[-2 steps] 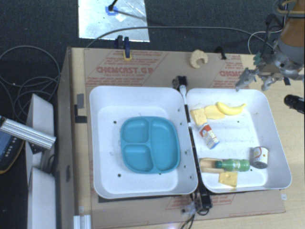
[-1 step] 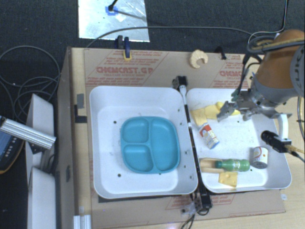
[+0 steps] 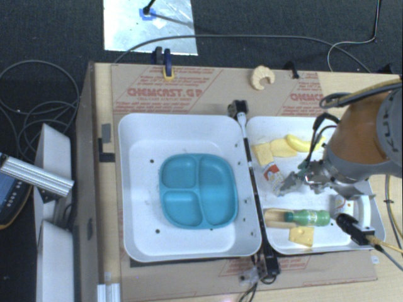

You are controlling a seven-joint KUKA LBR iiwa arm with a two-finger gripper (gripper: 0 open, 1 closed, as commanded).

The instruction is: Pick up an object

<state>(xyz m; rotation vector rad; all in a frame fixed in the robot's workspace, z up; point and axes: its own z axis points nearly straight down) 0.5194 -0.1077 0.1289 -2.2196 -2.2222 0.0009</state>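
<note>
The gripper hung low inside the right-hand shallow white plastic bin, fingers slightly parted and empty, poised just above the green plastic bottle lying nearby, presumably to descend on a pickable object.

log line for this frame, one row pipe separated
arm: over right bin | gripper: low, nothing seen held | nearby: green bottle, banana | left bin: blue tray

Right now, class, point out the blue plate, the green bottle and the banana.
blue plate (image 3: 199, 190): camera view, on the ridge where its compartments meet.
green bottle (image 3: 310, 217): camera view, middle of its body.
banana (image 3: 296, 143): camera view, middle of the yellow curve.
</note>
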